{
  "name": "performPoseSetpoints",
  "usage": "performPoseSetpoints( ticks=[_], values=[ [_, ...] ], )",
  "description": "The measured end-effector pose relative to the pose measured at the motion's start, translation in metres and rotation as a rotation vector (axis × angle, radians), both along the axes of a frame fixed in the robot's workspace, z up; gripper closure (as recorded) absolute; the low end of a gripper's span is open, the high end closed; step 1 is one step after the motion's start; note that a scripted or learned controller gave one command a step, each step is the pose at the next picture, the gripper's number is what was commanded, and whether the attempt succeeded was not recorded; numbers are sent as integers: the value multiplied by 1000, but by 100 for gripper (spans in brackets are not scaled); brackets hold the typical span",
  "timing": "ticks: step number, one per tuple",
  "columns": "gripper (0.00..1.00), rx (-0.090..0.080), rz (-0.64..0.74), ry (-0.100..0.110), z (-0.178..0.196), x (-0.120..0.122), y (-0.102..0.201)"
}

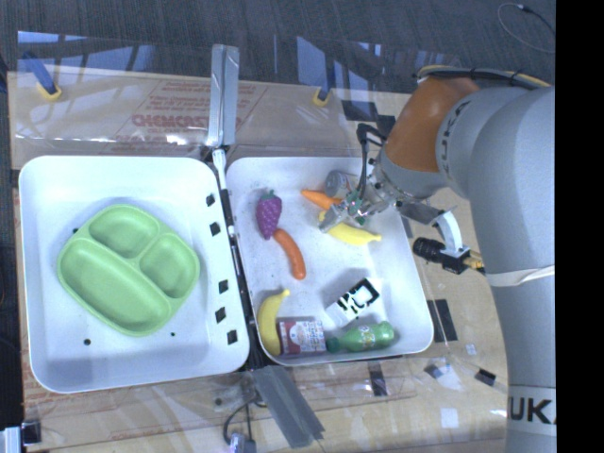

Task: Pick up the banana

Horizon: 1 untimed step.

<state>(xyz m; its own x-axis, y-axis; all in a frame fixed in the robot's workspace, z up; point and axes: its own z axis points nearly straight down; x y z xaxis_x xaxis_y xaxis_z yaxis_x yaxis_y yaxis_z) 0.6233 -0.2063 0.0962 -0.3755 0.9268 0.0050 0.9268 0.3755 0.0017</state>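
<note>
Item, my view: hand [354, 206], finger state I cannot tell, blurred; curved yellow plastic banana [271, 317] well below-left of it, lower end hidden by a red packet [302, 335].

One fixed camera, mounted above the bench [113, 413], looking down at a slant. Both white bins sit side by side in frame: left bin [38, 253], right bin [415, 300]. Far edge of bench toward top, dark floor [283, 8] beyond. Arm [500, 177] enters from the right side, close and large. Mid distance; whole bins visible.
</note>
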Motion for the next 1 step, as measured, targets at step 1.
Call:
performPoseSetpoints(
  ticks=[1],
  values=[
    [100, -5, -46, 1, 96, 4, 151]
  ],
)
